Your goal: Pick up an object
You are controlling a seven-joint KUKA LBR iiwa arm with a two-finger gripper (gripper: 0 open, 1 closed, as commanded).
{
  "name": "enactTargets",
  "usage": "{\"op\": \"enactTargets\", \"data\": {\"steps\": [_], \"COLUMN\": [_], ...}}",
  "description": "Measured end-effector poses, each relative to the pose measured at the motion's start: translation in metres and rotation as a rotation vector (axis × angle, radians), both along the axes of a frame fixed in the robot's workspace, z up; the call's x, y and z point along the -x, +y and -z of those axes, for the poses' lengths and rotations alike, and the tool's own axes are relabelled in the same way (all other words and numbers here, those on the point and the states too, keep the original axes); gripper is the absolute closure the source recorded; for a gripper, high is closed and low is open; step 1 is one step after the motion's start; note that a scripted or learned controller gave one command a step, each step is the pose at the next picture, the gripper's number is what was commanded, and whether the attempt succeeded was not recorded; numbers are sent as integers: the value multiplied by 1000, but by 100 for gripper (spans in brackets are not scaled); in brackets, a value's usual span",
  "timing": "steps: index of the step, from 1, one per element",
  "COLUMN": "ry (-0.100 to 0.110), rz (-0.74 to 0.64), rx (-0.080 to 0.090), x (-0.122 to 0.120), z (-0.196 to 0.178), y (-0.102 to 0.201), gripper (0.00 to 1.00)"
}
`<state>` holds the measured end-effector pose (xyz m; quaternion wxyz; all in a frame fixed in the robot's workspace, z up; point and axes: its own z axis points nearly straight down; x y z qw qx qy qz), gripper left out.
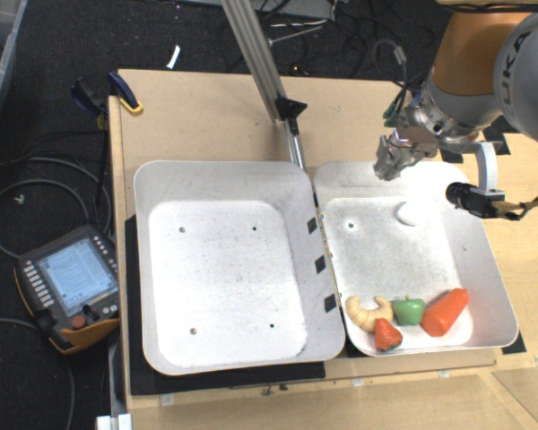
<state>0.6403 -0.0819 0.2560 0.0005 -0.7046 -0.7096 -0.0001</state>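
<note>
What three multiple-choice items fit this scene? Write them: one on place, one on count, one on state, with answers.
1. Where do the toy foods lie?
A. left bin
B. right bin's near edge
C. bare bench

2. How many toy foods are there?
A. two
B. four
C. six

3. Where is the gripper?
A. over the right bin's far edge
B. resting on the carrot
C. inside the left bin

Answers: B, the carrot, pepper, strawberry and croissant cluster in the right bin; B, four pieces; A, the gripper is there, apart from the food.
</note>
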Motion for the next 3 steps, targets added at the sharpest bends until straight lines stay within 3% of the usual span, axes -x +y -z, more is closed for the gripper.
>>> {"op": "enactTargets", "data": {"steps": [1, 3], "ry": [-1, 2], "rz": [-2, -1], "rx": [-1, 0], "x": [-8, 2], "z": [3, 25], "y": [61, 162], "gripper": [100, 100]}}
